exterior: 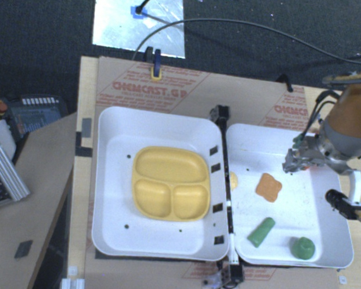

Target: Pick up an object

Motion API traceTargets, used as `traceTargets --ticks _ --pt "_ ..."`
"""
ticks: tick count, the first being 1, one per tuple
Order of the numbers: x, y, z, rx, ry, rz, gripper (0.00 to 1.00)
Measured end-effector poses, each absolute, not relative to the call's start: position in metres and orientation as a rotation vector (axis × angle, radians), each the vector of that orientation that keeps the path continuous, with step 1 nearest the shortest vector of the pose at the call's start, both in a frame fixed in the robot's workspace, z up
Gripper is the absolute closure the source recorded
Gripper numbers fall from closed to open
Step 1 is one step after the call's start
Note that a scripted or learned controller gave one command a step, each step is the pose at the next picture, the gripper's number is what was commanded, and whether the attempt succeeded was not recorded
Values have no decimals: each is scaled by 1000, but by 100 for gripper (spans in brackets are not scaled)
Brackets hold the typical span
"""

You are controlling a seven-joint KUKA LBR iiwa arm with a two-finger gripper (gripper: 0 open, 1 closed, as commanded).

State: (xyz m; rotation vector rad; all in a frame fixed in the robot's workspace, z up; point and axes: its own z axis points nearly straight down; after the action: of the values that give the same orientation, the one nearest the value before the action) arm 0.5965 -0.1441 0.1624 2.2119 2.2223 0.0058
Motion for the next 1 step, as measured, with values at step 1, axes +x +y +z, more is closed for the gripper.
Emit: traceTargets --ticks 1 --pt "594 -140 225 2210 2223 7 100"
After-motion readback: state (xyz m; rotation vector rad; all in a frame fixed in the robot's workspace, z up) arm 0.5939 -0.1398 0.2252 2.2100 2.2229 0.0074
